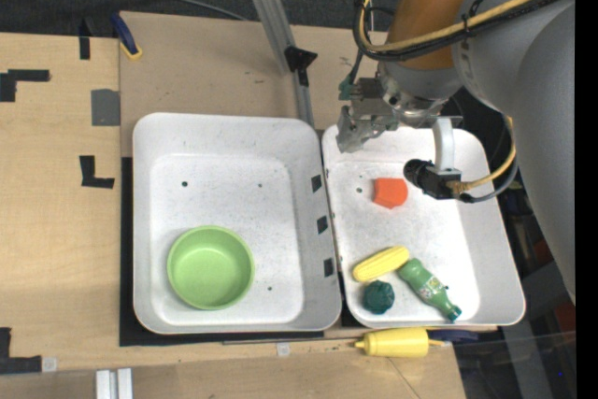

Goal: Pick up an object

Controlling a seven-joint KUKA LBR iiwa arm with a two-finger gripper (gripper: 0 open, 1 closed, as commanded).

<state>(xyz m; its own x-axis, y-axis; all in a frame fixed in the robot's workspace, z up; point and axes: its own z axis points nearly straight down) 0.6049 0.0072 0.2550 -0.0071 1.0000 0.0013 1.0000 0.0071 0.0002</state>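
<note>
Orange block [391,192] lies untouched on the floor of the right bin [486,229], so you can take it that the pick has not begun: everything is left to do. Your gripper [353,137] hangs over the far left corner of that bin, and whether it is wide or narrow you cannot tell. The block sits near it, to the right and nearer. A yellow corn cob [380,263], a green bottle [429,288] and a dark green lump [378,296] lie at the bin's near end.
</note>
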